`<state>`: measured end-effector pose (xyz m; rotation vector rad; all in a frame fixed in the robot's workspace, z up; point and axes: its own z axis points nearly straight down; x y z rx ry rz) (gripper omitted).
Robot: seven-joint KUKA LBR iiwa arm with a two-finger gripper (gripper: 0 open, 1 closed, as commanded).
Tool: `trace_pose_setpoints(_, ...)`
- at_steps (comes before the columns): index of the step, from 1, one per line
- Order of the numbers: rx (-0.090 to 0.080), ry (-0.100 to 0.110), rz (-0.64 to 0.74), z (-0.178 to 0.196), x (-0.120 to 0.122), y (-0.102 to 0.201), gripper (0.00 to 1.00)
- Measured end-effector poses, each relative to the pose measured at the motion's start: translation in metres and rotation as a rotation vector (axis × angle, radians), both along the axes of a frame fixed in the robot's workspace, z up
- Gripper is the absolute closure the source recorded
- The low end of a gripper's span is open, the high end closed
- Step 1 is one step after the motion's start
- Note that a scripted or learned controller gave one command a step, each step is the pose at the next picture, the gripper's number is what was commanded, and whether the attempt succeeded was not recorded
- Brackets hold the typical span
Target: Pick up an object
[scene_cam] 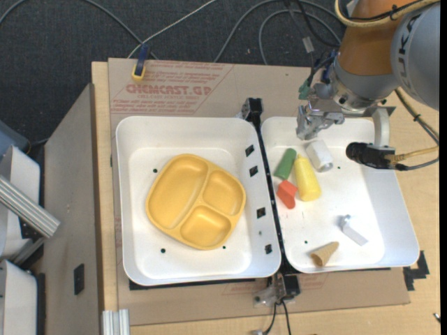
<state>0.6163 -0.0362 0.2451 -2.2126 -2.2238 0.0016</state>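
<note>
Bins, 2 of them, sit on the desk; the left bin (129, 187) holds a yellow divided plate (195, 201). Just right of that plate, in the right bin (391, 208), lie a yellow piece (306, 178), green piece (284, 163), white cylinder (320, 155), cone (324, 253) and red piece (287, 194). The gripper (311, 125) hangs above them; whether it is open cannot be told.

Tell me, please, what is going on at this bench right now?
A robot arm reaches in from the right, its gripper hanging low over the far end of the right bin, close to a small white cylinder. That bin also holds a green piece, a yellow piece, a red piece, a cone and a grey-white piece. The left bin holds a yellow divided tray. Nothing is visibly held yet.
</note>
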Motion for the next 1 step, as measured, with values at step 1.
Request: trace_pose_setpoints(1,0.0,-0.001,0.0,0.0031,-0.0235,0.0441,1.0)
